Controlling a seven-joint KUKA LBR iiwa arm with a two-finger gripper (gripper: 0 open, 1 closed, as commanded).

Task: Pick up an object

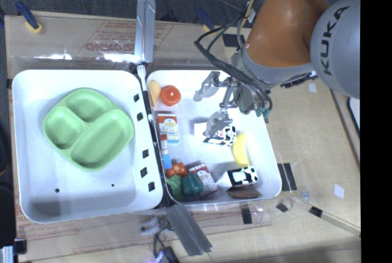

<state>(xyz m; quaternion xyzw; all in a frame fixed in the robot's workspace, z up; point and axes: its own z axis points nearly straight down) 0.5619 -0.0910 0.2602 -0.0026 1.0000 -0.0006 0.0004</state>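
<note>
The grey KUKA arm (334, 41) with the orange band (282, 29) is reaching in from the right over the right shallow white bin (260, 133). The two-finger metal gripper (215, 110) is hanging above the bin's middle, its fingers spread apart: one is pointing toward the upper left, the other is dipping down and ending right at the small black-and-white cow-patterned toy (222, 136). Nothing is showing between the fingers. Whether the lower fingertip is touching the toy, cannot tell.

The right bin is holding the clutter. A yellow banana-shaped toy (241, 149) is lying just right of the cow-patterned toy, touching or nearly so. A second black-and-white cow-patterned block (242, 176) is sitting near the bottom right corner, with a dark brown flat piece (244, 192) just below it. An orange-red round toy (171, 95) is sitting at the upper left, beside a small yellow-orange piece (154, 92). A small red-and-white box (167, 127) is lying along the left wall, with a thin blue stick (166, 160) below it. A dark green bumpy toy (191, 184), a red piece (178, 168) and a printed packet (205, 176) are bunching at the bottom left.

The left shallow white bin (37, 194) is holding a light green three-compartment plastic plate (87, 127), lying well apart from the gripper.
</note>
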